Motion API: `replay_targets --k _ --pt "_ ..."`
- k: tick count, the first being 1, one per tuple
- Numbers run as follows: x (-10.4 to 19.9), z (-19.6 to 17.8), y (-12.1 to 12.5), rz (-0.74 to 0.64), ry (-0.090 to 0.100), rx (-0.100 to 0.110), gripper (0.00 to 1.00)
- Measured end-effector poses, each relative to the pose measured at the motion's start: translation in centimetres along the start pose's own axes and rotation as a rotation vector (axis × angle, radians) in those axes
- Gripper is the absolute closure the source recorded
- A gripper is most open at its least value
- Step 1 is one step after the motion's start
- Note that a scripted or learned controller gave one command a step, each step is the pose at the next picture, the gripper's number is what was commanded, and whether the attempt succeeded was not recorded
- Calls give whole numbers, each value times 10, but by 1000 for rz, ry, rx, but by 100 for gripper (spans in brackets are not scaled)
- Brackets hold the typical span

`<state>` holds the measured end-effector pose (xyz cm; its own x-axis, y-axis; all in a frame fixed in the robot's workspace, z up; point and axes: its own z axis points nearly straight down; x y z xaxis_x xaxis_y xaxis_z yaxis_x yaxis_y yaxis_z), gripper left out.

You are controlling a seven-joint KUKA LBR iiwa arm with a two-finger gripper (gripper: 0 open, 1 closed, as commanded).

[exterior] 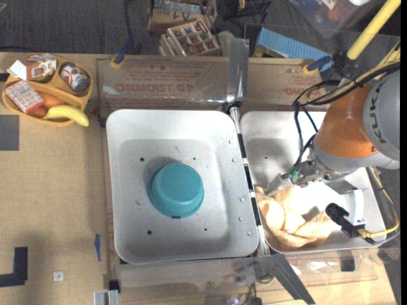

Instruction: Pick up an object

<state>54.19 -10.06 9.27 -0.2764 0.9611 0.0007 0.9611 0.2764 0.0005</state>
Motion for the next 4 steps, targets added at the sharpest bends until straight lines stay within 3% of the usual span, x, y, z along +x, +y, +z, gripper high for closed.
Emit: replay_targets --k 1,2,3,4 --pt "62 -92 1 -123 -2 -1 0" --pt "59 -102 1 -115 -4 -5 100" --pt "59 -102 1 -115 -4 -5 0" --pt "-5 -16 17 -367 -1 -1 0"
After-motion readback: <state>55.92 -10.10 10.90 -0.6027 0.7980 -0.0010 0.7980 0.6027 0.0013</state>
